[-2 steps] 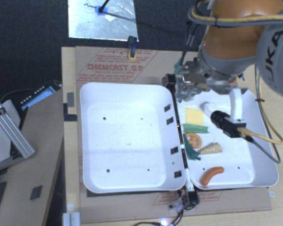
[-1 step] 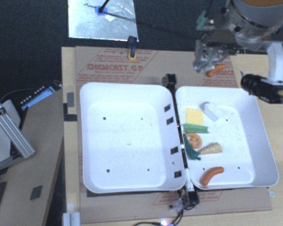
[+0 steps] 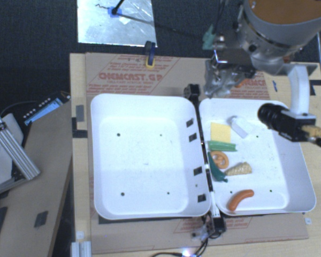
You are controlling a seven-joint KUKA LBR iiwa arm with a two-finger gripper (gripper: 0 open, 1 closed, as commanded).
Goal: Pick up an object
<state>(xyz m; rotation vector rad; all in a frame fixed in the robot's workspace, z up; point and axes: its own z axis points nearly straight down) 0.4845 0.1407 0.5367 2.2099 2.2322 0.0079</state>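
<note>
The right bin holds several small objects. Along its left side lie a yellow square, a small grey-white block, a green strip, an orange round piece, a teal piece and a tan cone. An orange-red sausage shape lies near the front. My gripper hangs above the back left rim of that bin, behind the yellow square and apart from every object. I see nothing in it.
The left bin sits beside the right one, with black clips along the shared edge. A black cylindrical device juts over the right bin's back right. A yellow clamp and a silver sheet lie behind.
</note>
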